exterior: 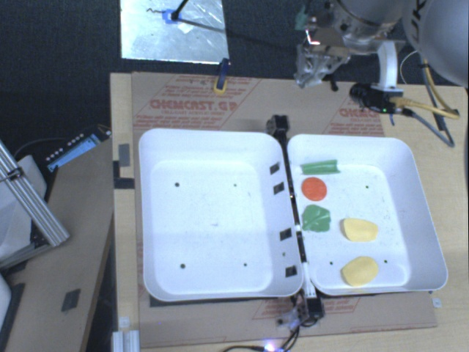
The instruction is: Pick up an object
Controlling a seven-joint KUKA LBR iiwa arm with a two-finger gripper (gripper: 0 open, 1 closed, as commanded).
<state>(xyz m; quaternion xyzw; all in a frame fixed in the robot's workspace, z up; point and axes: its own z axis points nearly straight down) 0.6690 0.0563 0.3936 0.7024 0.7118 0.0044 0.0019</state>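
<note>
Five objs sit in the right bin [421, 196]: green strip [319, 167], orange disc [314, 189], green leaf piece [316, 218], two yellow pieces [360, 230]. Gripper [314, 70] hangs high above bench, nothing held; opening can't be judged. Best: come straight down on the orange disc, away from walls. Cardboard reads "CHEMCAST G P".

cardboard sheet [183, 97] under the bins — foil square [174, 20] beyond it.
</note>
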